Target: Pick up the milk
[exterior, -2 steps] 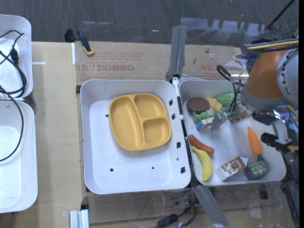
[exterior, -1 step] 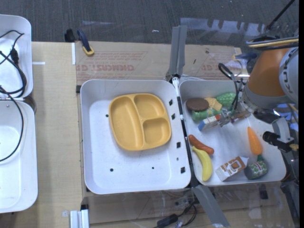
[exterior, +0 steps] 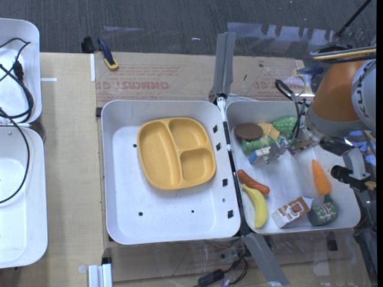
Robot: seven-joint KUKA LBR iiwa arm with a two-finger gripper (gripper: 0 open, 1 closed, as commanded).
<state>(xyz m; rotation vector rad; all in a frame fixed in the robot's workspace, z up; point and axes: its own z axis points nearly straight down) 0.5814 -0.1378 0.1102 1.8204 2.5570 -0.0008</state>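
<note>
**Arm over the right bin, milk lying near its front edge**

While the grey arm with its orange band is reaching in from the right, its gripper is hanging low over the back half of the right bin, among a cluster of toy food. How far the jaws are standing apart cannot be told at this angle, and nothing is showing clearly between them. Just beside the gripper, a brown round piece is sitting next to a green item, with a small blue-and-white item lying below them.

The milk, a small white carton with an orange-brown panel, is lying on its side near the front of the same bin, well apart from the gripper. A yellow banana is lying just to its left, with a red-orange sausage-shaped piece above the banana. A dark green rounded item is sitting just to the right of the carton, and an orange carrot is lying above that.

A yellow divided plate is resting in the left bin.
</note>
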